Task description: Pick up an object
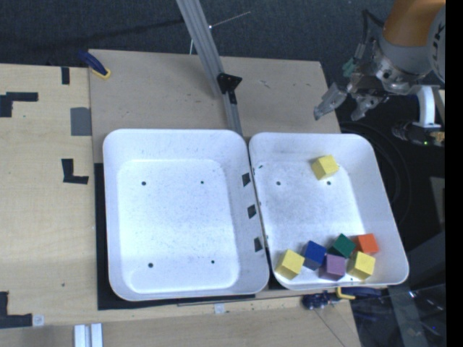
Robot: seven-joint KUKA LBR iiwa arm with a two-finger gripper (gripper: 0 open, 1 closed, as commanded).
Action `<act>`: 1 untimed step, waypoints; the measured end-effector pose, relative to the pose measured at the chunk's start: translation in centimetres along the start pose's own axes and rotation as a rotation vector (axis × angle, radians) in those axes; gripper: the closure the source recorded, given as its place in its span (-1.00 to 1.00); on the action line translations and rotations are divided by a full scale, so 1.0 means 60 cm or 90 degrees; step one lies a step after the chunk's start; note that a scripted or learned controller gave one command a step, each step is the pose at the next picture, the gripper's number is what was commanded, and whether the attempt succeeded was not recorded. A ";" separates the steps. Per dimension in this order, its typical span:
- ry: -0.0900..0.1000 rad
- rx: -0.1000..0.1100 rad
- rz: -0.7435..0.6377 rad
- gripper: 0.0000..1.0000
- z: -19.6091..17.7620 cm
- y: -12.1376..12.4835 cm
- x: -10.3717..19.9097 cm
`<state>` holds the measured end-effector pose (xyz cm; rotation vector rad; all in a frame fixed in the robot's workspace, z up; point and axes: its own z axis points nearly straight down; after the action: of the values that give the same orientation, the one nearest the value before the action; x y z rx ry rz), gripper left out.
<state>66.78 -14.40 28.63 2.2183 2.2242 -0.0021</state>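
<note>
Nothing is yet held: the end effector (346, 105) is seen spread and bare above the tabletop (282, 92). The yellow cube (325, 166), nearest below it, is left to be grasped.

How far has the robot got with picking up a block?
Nothing is picked yet. The gripper hangs open and empty above the right bin's far corner. The blocks all lie in that bin: a lone yellow block and a cluster near the front. Reaching, grasping and lifting remain.
</note>
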 end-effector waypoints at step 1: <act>0.000 0.000 0.000 -1.00 0.000 0.000 0.000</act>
<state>66.77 -14.42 28.63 2.2190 2.2236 -0.0035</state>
